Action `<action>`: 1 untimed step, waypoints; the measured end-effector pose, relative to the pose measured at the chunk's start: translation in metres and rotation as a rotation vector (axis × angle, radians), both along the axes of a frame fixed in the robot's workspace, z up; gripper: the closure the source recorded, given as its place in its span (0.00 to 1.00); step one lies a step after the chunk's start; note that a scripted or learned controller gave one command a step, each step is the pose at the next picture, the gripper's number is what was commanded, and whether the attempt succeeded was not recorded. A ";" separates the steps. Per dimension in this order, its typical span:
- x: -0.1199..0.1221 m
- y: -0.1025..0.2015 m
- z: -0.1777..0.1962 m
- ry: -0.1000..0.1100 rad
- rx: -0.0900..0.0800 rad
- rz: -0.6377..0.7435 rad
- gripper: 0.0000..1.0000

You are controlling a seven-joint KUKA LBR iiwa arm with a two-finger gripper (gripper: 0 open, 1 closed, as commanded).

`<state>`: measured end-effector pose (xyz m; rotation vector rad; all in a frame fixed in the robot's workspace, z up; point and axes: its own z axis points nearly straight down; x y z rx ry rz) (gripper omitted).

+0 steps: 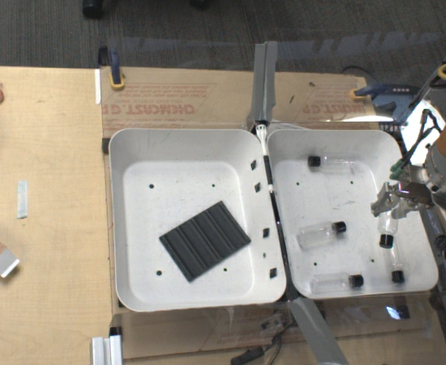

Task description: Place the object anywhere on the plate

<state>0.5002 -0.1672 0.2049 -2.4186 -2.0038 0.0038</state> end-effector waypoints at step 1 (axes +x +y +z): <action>0.046 0.071 0.005 0.001 -0.001 -0.074 1.00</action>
